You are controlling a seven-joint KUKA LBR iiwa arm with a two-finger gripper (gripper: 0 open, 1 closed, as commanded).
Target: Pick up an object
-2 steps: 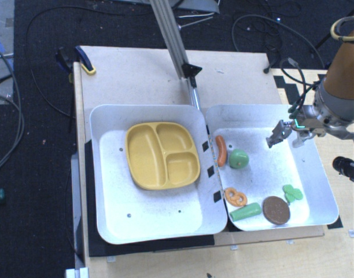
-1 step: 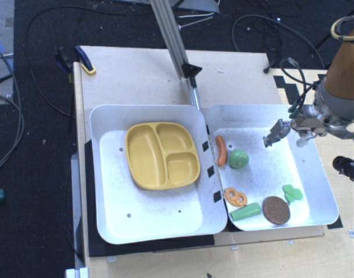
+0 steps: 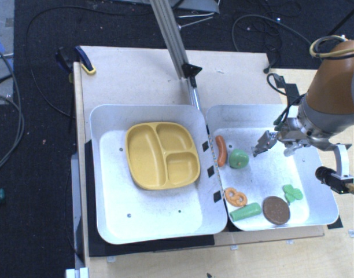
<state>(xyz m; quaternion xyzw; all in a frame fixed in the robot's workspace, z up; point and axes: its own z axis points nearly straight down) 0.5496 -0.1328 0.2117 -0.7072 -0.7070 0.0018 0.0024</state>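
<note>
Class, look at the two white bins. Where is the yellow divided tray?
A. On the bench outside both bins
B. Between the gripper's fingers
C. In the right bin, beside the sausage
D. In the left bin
D: the yellow divided tray lies flat in the left bin, apart from the small food items in the right bin.

Bright even overhead light, soft shadows, sharp

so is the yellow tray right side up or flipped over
Right side up. The yellow tray lies flat in the left bin with its three compartments facing the camera, their dividing ridges plainly visible.
</note>
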